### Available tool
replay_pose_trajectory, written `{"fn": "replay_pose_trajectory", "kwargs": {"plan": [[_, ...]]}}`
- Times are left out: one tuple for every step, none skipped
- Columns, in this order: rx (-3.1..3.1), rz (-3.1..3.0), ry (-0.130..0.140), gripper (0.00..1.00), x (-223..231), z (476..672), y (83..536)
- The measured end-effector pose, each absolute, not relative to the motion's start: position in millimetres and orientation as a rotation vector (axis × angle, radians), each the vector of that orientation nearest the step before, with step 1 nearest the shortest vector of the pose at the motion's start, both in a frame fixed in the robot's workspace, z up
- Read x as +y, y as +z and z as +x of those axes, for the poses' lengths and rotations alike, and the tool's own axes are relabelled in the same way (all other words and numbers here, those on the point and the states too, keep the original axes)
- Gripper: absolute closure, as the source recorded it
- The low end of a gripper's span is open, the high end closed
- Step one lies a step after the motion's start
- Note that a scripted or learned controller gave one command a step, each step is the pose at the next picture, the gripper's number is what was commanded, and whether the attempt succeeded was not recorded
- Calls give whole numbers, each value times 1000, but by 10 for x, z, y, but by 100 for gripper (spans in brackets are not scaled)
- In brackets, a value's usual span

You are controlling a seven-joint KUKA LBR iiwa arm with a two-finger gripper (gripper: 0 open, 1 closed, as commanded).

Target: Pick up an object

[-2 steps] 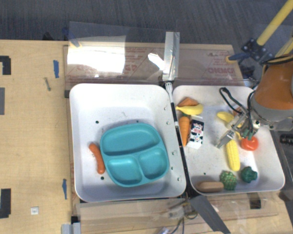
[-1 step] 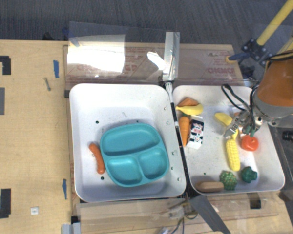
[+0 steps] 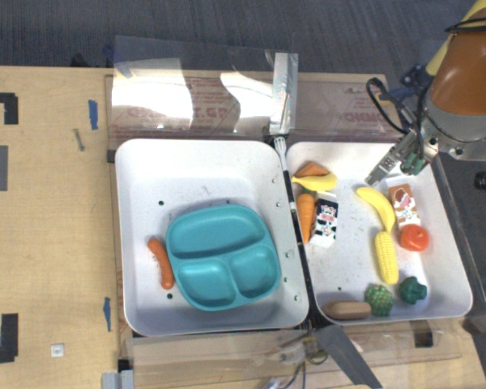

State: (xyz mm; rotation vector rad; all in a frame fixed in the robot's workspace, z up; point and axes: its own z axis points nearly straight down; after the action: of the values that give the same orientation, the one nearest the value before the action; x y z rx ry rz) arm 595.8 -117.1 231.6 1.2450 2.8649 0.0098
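Note:
My gripper (image 3: 398,164) hangs over the back right part of the right bin (image 3: 449,278), just above the top end of a yellow banana (image 3: 377,205). Nothing shows as held in it. To the right of the banana lie a small red and white carton (image 3: 402,202) and a red tomato (image 3: 414,237). A corn cob (image 3: 386,256) lies below the banana. Along the bin's left side are a carrot (image 3: 306,215), a black and white milk carton (image 3: 327,220) and a yellow and orange piece (image 3: 314,177).
Two broccoli pieces (image 3: 379,298) (image 3: 412,290) and a brown sausage (image 3: 348,309) sit at the right bin's front. The left bin (image 3: 138,168) holds a teal divided plate (image 3: 223,255) and an orange hot dog (image 3: 161,262). A clear panel (image 3: 194,96) stands behind the bins.

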Motion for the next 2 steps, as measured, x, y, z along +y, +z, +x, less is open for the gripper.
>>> {"fn": "replay_pose_trajectory", "kwargs": {"plan": [[2985, 996, 4, 100, -2210, 5735, 939], [2994, 980, 21, 0, -2116, 5762, 950]]}}
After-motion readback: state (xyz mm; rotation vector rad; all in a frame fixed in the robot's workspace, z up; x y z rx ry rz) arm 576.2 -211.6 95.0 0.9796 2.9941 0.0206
